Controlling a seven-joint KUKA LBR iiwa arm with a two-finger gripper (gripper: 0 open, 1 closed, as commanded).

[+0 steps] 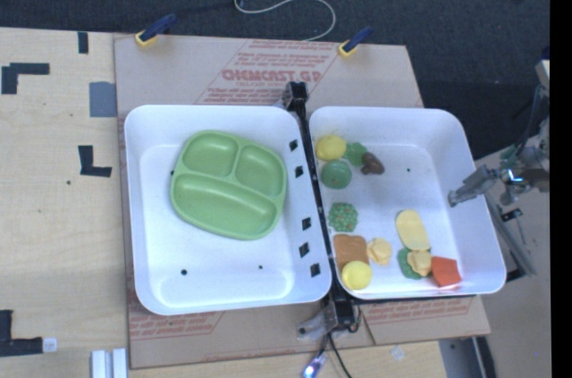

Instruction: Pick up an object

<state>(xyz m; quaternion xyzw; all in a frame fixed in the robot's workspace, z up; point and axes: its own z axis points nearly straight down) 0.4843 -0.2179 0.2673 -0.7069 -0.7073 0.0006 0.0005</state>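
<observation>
Nothing is picked up yet: the gripper (465, 191) hangs at the 3 o'clock rim of the right bin (447, 128), with no object between its fingers, and whether the pincer stands wide or narrow cannot be told at this size and blur. So the whole task is left, as far as this view shows: choosing a piece, descending, closing and lifting. The candidates all lie in the right bin, crowded toward its 9 o'clock and 6 o'clock sides. A round yellow ball (330, 147) sits at about 10 o'clock, touching a smooth green ball (336, 174) just below it, with a small dark brown lump (372, 163) beside them. Lower down lie a knobbly green piece (343, 215), a flat orange-brown slab (349, 245) and a glossy yellow lemon shape (356, 275). Nearest the gripper are a pale yellow oval (412, 229) and, at 5 o'clock, an orange-red wedge (446, 272) with hard edges. They look like moulded plastic play food. The left bin (143, 189) holds a matte green tray (229, 183) with 3 compartments, tilted slightly clockwise.
</observation>
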